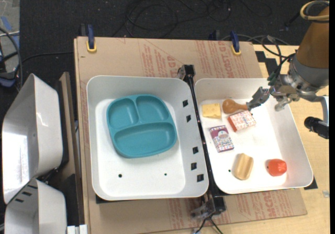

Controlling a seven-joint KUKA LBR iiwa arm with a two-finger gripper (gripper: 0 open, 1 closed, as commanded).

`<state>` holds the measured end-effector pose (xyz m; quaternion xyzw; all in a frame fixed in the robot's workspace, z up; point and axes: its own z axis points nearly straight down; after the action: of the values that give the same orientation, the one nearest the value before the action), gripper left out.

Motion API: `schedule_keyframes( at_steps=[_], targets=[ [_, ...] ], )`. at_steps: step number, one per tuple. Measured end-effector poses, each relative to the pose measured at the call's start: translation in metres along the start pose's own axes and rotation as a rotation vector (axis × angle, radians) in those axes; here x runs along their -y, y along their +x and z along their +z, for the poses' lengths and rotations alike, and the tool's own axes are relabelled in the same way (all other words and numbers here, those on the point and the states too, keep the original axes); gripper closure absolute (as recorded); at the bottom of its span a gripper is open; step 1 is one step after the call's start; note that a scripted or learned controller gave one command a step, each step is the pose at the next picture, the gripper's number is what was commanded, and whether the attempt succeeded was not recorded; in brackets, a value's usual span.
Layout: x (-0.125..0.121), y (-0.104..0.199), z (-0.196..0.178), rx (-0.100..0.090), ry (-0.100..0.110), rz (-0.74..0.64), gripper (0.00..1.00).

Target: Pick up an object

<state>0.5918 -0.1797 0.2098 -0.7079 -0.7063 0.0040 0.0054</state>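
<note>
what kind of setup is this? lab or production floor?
Most likely a research lab bench. Two white bins sit on clamped cardboard, loose cables trail over dark carpet behind, and the items are toy food, such as a small tomato.

The arm (314, 44) runs off the right edge; labels on the small carton (242, 121) are illegible

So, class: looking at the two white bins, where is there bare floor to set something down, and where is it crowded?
Left bin: bare floor borders the teal divided plate, widest along the near wall. Right bin: a patch between the red ball and the gripper. It is crowded around the cheese block, red-and-white carton and purple packet.
</note>
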Motion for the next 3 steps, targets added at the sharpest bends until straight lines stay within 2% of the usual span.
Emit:
schedule_keyframes(
  at_steps=[1,3],
  targets=[
    [-0.003,0.000,-0.008,0.002,-0.013,-0.003,0.00],
    [-0.001,0.017,0.104,0.001,-0.008,-0.003,0.00]
  ],
)
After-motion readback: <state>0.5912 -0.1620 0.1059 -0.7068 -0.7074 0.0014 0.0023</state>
